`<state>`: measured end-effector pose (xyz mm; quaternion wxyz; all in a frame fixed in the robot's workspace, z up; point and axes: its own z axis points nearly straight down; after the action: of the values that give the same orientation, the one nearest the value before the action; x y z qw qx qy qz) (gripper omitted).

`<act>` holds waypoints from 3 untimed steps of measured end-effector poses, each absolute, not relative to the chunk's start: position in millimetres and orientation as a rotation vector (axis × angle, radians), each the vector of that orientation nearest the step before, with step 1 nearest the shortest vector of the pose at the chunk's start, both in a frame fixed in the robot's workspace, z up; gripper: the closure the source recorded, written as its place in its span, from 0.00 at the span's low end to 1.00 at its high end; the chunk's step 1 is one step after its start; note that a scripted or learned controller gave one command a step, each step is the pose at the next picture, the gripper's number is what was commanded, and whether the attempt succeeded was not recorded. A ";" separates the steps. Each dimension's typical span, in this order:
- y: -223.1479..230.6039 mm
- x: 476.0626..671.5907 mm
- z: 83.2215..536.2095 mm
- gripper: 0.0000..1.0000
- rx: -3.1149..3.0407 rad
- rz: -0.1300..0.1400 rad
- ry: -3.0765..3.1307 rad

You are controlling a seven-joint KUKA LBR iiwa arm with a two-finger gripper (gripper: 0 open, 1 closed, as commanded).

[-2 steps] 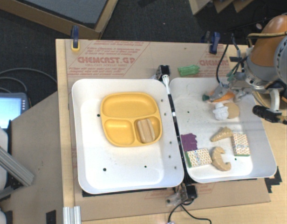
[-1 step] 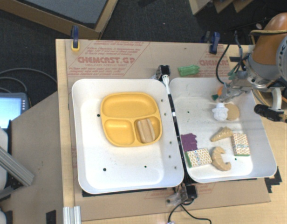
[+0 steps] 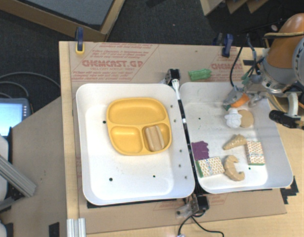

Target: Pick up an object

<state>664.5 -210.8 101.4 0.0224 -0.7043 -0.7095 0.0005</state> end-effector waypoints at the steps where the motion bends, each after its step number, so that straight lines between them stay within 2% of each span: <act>1: -217.3 657.3 87.8 0.00 -2.206 -0.009 -2.215; 2: -219.4 657.1 96.5 1.00 -2.212 -0.003 -2.223; 3: -217.6 657.4 95.7 0.00 -2.210 -0.007 -2.222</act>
<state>657.4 -217.6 95.7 0.0038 -0.7051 -0.7091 -0.0021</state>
